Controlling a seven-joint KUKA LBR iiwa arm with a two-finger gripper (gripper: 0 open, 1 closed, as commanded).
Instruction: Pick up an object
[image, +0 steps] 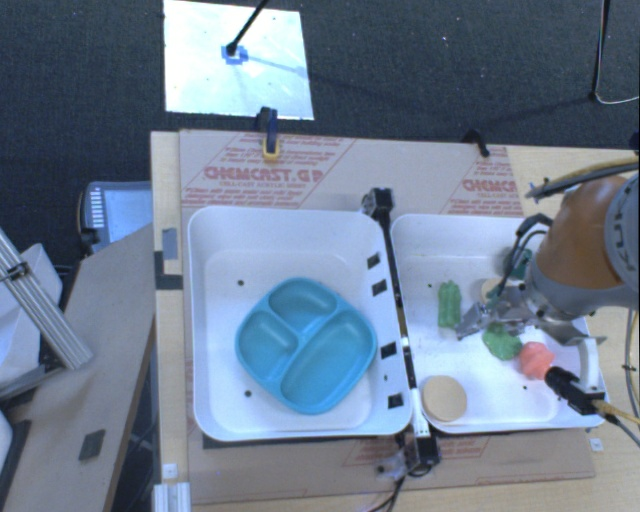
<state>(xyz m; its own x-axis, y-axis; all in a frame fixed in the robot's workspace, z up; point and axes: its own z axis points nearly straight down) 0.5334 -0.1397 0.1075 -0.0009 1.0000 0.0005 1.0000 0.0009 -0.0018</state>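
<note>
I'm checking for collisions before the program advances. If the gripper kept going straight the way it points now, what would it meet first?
The gripper points toward the view's left, low in the right bin. The green oblong object seems first in line, with the divider between the bins behind it, though depth is hard to judge.

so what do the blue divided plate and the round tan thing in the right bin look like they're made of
Blue divided plate: probably molded plastic, with uniform colour, soft rounded compartment walls and a faint sheen. Round tan thing: possibly wood or cork, judging by its matte, pale tan top and slightly darker rim; too small to tell for sure.
</note>
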